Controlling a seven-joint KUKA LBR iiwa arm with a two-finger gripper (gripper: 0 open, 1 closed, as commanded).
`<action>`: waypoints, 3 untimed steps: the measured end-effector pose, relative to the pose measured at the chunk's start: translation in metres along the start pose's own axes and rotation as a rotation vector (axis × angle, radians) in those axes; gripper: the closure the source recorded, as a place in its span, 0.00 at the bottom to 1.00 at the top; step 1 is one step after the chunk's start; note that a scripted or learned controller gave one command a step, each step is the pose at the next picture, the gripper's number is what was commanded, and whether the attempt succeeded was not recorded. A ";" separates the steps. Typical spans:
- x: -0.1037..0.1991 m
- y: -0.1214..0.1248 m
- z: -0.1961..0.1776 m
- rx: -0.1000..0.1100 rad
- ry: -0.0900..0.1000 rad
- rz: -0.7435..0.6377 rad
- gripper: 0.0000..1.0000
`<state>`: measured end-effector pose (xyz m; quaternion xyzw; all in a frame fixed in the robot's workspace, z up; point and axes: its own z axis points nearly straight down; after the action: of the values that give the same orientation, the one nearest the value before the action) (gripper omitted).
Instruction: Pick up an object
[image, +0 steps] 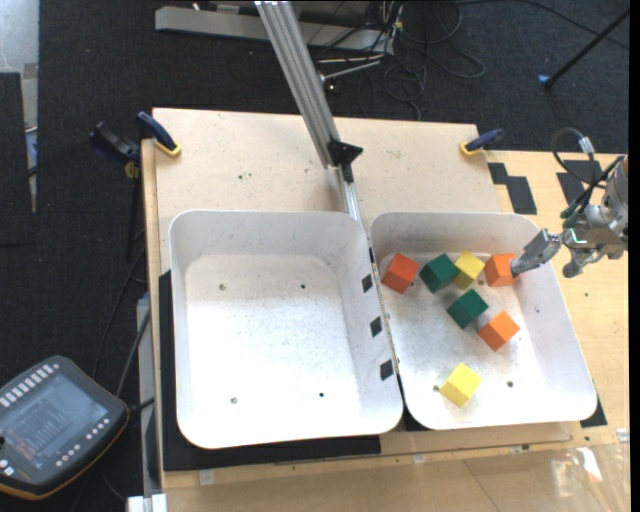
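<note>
Several coloured blocks lie in the right bin (560, 395). Along its far side sit an orange block (401, 271), a green one (438, 272), a yellow one (468, 267) and a second orange one (499, 269). Nearer the middle are another green block (467, 307) and an orange block (499, 329). A yellow block (460, 384) lies toward the front. My gripper (553, 260) hangs over the bin's far right rim, open, with nothing between its fingers. Its left fingertip (527, 259) is right beside the second orange block.
The left bin (200, 400) stands beside the right one, their rims meeting at the middle. A slanted metal rail (305, 85) runs down from the back to that junction. Clamps (160, 135) (480, 142) grip the board's far corners. A teach pendant (50, 425) lies at the lower left.
</note>
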<state>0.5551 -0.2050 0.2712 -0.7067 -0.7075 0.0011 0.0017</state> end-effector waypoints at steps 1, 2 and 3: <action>0.000 0.001 -0.002 -0.004 -0.001 -0.001 0.00; 0.001 0.001 0.041 0.000 0.000 0.001 0.00; 0.008 0.010 0.096 0.001 0.000 -0.001 0.00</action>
<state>0.5642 -0.1970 0.1750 -0.7063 -0.7079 0.0013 0.0022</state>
